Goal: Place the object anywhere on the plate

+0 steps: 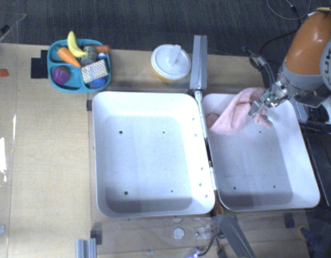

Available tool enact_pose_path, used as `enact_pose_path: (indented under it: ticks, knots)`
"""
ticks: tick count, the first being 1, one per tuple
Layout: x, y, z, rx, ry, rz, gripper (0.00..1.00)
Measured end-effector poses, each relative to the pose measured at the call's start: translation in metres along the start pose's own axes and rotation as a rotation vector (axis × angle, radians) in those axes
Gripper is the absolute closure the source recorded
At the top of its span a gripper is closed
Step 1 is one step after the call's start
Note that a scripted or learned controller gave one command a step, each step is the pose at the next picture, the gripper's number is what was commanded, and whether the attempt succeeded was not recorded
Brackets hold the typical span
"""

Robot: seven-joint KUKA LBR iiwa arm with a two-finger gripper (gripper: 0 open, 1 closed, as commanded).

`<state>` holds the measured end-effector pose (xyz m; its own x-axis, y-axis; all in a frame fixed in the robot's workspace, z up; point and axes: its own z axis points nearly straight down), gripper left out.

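Two shallow white bins sit side by side on the surface, the left bin [149,155] bare. In the right bin [273,176], the claw [260,105] grips a pink cloth [235,116] bunched at the far-left corner. A blue divided plate [77,85] of toy food lies well apart, beyond the left bin.

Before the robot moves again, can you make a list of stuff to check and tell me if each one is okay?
1. Is the gripper at the pink cloth? Ok: it sits right at the cloth's upper right edge, in the right bin.
2. Is the cloth really pinched between the fingers? Cannot tell: that spot is too small and blurry.
3. Is the cloth off the bin floor? Not ok: most of it lies bunched in the far left corner.
4. Is the plate with compartments free for it? Not ok: toy food, with a banana and a carrot, fills it.
5. Is the way there clear? Cannot tell: a lidded cup stands between.
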<state>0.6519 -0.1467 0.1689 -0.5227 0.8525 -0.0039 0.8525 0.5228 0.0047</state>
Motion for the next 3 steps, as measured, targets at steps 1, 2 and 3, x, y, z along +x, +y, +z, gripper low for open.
enact_pose_path:
  ticks: [1, 2, 3]
  knots:
    - [0.0, 0.003, -0.051, -0.001, -0.001, -0.006, 1.0]
    - [0.04, 0.032, -0.059, -0.001, 0.001, -0.409, 1.0]
    - [0.082, 0.058, -0.05, -0.003, 0.0, -0.809, 1.0]
